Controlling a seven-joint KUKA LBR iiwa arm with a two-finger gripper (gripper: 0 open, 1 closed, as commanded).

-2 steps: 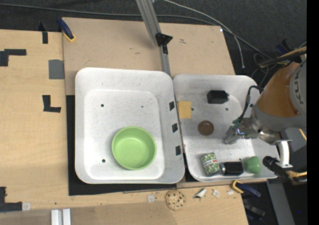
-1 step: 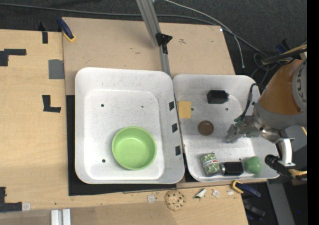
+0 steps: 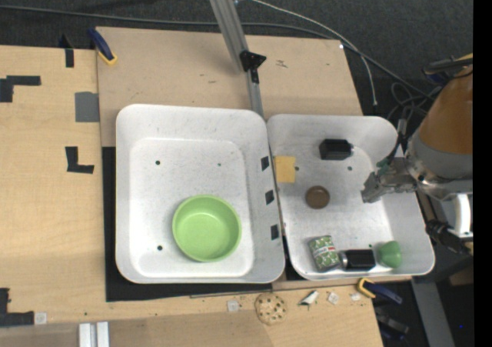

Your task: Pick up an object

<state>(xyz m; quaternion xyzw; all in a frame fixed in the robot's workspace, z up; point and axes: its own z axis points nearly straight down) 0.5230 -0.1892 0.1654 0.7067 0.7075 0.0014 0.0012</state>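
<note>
The right bin holds a black block, a brown round piece, a yellow square tag at its left wall, a green patterned packet, a black oblong item and a green cap-like object. My gripper hangs over the right side of this bin, right of the brown piece. Nothing shows between its fingers. The orange band of the arm sits at the right edge.
A green bowl lies in the left bin. A metal pole slants down to the gap between the bins. A cork disc and small scraps lie on the bench in front.
</note>
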